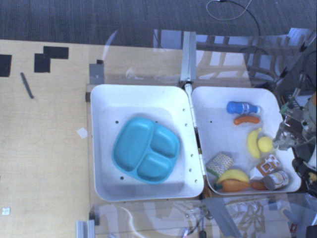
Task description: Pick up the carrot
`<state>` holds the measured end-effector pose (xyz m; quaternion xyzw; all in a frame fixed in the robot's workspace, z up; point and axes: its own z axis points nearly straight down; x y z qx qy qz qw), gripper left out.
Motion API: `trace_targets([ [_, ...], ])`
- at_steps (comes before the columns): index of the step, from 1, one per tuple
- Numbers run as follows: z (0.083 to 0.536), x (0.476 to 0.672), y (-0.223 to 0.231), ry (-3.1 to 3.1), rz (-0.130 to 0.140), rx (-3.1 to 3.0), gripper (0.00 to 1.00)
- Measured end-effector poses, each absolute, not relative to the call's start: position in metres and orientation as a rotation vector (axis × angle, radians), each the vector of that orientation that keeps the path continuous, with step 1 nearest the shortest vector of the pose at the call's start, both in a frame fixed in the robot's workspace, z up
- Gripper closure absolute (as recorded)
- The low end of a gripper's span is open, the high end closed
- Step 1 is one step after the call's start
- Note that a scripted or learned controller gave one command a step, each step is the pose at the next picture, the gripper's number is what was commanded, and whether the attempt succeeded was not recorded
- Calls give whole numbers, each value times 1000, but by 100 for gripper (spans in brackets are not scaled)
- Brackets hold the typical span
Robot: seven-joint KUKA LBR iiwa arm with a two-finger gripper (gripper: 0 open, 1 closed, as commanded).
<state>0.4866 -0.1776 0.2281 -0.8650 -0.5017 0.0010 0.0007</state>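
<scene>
Carrot [236, 185] against right bin's [218, 95] front wall, banana [233, 175] touching it, pincer [290, 133] at right rim, finger state unclear.

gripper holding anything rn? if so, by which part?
Cannot tell. The gripper sits at the right bin's right edge; the carrot lies apart at the bin's near edge.

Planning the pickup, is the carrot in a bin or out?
In: the carrot lies in the right bin, at its near edge, beside a banana.
</scene>
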Motion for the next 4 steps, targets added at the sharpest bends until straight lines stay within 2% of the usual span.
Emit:
trace_targets([
  [1, 228, 487, -178, -1576, 3, -2717, 0],
  [2, 88, 535, -184, -1688, -11, -2660, 0],
  [3, 88, 523, -189, -1585, -12, -2717, 0],
  [4, 87, 580, -143, -933, -10, -3002, 0],
])
